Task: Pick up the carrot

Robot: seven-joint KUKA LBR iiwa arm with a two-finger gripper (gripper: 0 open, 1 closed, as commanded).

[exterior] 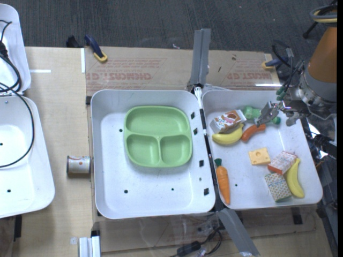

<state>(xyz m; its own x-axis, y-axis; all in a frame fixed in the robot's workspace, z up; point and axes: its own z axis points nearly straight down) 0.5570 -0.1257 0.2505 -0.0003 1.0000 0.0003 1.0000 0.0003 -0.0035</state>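
Two white bins side by side on the bench. Left bin point(107, 186): a green divided plate point(158, 135) with three compartments, sitting toward the far half. Right bin point(252, 194): a scatter of toy food. Carrot point(223, 183) lying against the left wall, near the front left corner, green top pointing toward the far edge. Banana point(227, 138) just beyond it, touching a small printed packet point(226, 120) near the far left corner. Orange-red sausage point(252, 132) next to the banana's tip, with a green piece point(252, 113) close to the far wall. Cheese wedge point(259, 156) around the middle. Near the front right corner, a red-and-white block point(282, 162), a patterned cube point(277, 187) and a second banana point(294, 178). Claw point(269, 113) low over the far edge, just above the sausage's far end, well apart from the carrot; cannot tell whether spread or closed, nothing seen between its tips.
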